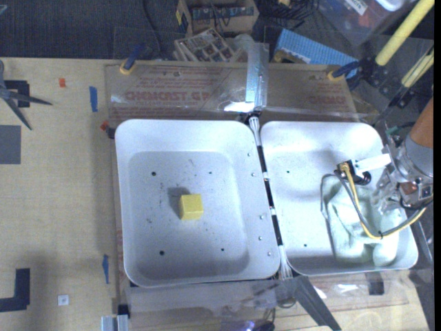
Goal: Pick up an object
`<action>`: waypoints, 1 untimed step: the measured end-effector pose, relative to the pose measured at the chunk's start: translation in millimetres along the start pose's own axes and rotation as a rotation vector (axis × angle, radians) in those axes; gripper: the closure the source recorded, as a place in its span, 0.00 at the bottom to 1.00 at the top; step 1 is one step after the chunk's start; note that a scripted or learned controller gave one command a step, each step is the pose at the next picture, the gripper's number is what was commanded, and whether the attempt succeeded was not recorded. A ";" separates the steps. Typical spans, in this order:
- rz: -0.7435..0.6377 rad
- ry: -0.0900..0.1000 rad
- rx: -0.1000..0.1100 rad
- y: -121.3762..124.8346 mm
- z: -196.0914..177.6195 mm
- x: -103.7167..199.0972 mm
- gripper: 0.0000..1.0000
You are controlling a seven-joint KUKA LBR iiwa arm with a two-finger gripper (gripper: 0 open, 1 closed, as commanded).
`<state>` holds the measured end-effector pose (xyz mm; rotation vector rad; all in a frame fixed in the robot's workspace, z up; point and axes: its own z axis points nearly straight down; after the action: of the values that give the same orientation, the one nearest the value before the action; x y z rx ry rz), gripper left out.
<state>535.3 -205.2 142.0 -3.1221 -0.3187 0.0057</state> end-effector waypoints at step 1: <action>-0.279 0.000 0.000 -21.8 -15.9 -51.0 1.00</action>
<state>481.1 -194.2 158.1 -3.0466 -0.7495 0.0045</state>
